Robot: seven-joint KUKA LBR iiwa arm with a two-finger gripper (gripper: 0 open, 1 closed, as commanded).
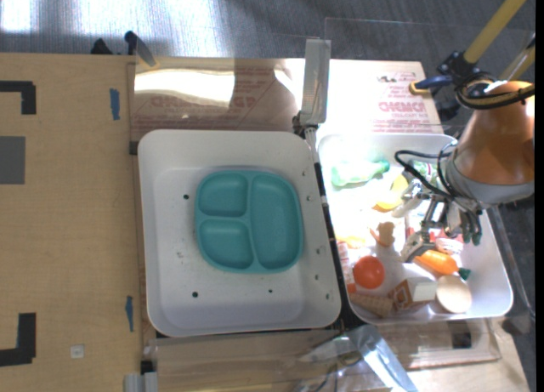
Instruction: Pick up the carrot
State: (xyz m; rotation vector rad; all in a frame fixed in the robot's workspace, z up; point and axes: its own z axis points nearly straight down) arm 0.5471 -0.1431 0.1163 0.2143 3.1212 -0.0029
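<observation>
Camera view: fixed overhead vantage, slanted, looking down on two shallow white bins set side by side on a bench.
Left bin (pixel 161 212): holds a teal plate (pixel 250 220) with three compartments, lying flat near the bin's centre.
Right bin (pixel 497 284): crowded with small toy food items, brightly lit so that several shapes wash out.
Carrot (pixel 438 261): orange, lying tilted in the right bin, toward its right side and just below the gripper; its pale end points toward the lower right.
Arm (pixel 497 148): grey with an orange band above the wrist, reaching in from the right over the upper right part of the right bin.
Gripper (pixel 438 227): hangs low over the right bin, directly above the carrot; dark fingers and cables overlap in this region, and whether the fingers are apart or together cannot be told, nor whether they touch the carrot.
Tomato (pixel 369 272): red and round, left of the carrot, apart from it.
Pale green item (pixel 357 171): lies at the upper left of the right bin.
Yellow item (pixel 389 205): small, between the green item and the gripper.
White round item (pixel 453 294): just below the carrot, near the bin's lower right corner.
Cardboard sheet (pixel 59 212): covers the bench left of the left bin.
</observation>
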